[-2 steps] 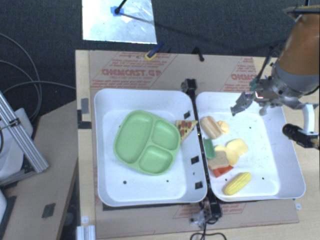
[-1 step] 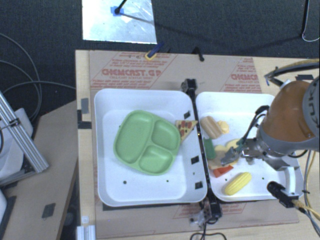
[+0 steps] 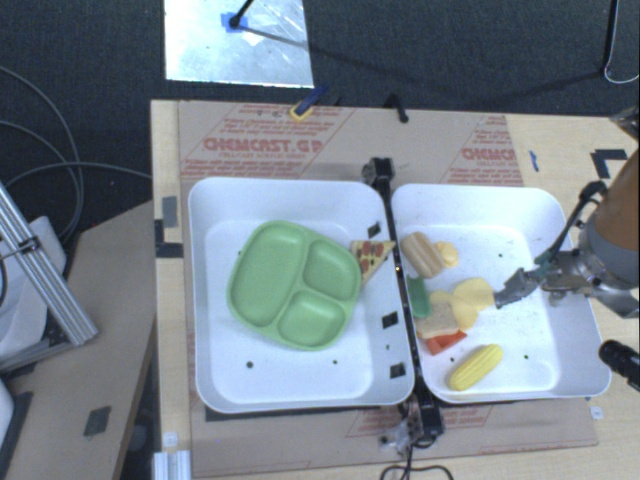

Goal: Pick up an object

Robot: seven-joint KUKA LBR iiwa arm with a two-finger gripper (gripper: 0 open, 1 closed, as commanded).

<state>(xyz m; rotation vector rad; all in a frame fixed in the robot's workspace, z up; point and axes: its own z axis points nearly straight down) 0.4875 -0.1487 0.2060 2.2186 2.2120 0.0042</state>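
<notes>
My gripper (image 3: 508, 292) hung low over the right bin (image 3: 540, 213), reaching in from the right side, its tip pointed toward the cluster of toy food by the divider. At this slant and size I could not tell how my fingers stood, nor whether they touched anything; nothing showed between them.

Just left of my tip lay a pale yellow toy piece (image 3: 470, 298) (perhaps a pear or a squash, the shape was too soft to name). Above it, near the divider, rested a tan bread roll (image 3: 422, 254) with a small yellow piece beside it. A green piece (image 3: 416, 295) lay against the divider, and below it an orange-red one (image 3: 442, 342), maybe a carrot. A yellow corn cob (image 3: 475, 366) lay tilted near the bin's front edge, apart from the rest.

In the left bin (image 3: 225, 373) a green divided plate (image 3: 295, 284) lay flat, with a pizza slice (image 3: 372, 256) touching its right rim. Both bins sat on a cardboard sheet (image 3: 270, 143).
</notes>
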